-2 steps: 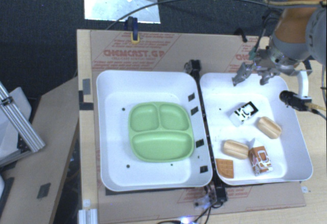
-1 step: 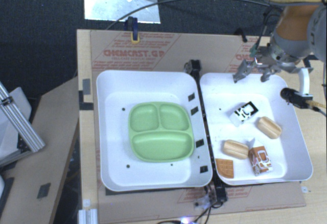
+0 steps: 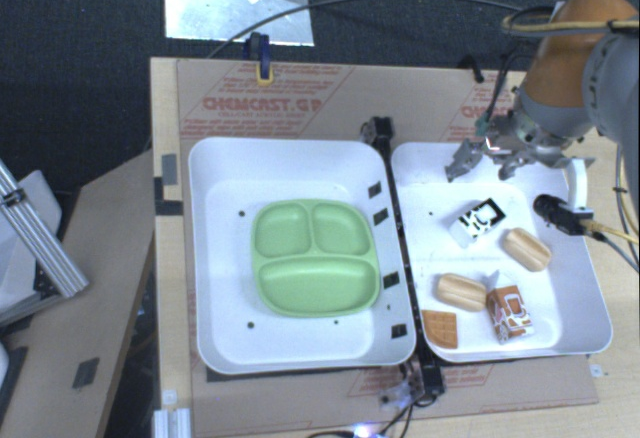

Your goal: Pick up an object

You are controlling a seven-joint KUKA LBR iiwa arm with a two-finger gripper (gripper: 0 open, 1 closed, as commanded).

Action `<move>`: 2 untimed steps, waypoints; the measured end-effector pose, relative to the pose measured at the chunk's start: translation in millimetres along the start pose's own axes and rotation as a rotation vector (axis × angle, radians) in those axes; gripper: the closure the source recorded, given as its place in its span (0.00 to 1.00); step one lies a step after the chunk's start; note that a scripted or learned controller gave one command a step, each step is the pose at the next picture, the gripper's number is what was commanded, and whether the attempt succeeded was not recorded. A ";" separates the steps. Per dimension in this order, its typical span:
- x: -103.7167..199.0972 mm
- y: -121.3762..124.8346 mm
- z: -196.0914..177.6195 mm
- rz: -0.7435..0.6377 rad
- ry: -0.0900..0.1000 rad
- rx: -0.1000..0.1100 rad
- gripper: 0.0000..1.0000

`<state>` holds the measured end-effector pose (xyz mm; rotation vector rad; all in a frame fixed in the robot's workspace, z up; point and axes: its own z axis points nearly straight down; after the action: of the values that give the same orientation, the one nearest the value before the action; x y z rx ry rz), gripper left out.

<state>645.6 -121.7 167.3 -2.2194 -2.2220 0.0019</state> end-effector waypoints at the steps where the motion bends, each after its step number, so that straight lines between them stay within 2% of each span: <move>1: 1.5 1.1 41.3 0.000 0.000 -0.001 0.00; 2: 2.0 1.2 84.9 0.000 0.000 0.000 0.00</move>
<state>646.7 -119.7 82.4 -2.2199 -2.2217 0.0014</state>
